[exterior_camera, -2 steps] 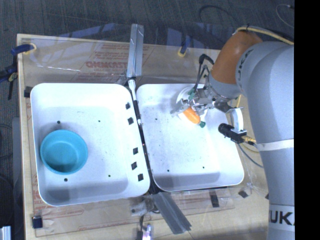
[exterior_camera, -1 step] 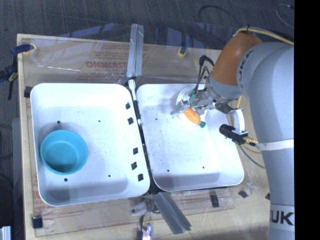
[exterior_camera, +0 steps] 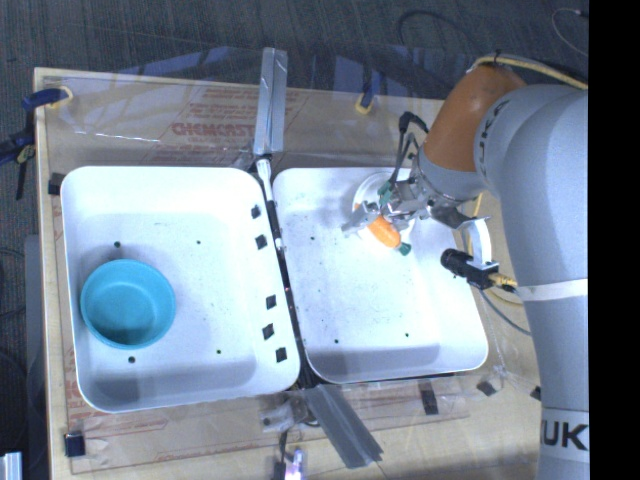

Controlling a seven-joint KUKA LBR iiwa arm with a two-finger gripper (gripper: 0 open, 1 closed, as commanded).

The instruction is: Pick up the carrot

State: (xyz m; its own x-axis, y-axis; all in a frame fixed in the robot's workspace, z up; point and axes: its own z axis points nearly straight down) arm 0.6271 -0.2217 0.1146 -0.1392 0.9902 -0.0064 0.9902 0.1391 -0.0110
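Grey arm [exterior_camera: 545, 268] over right bin [exterior_camera: 380, 358], gripper [exterior_camera: 392, 218] touching carrot [exterior_camera: 384, 231], finger state unclear.

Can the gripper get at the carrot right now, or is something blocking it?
Probably yes. The gripper is right at the carrot in the right bin, and nothing else lies around it; the blue bowl is in the other bin.

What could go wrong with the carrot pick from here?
1. The carrot lies close to the right bin's far wall, so the gripper may bump the wall.
2. The gripper is right over the carrot and hides part of it; a poor grip could let it slip on lift.
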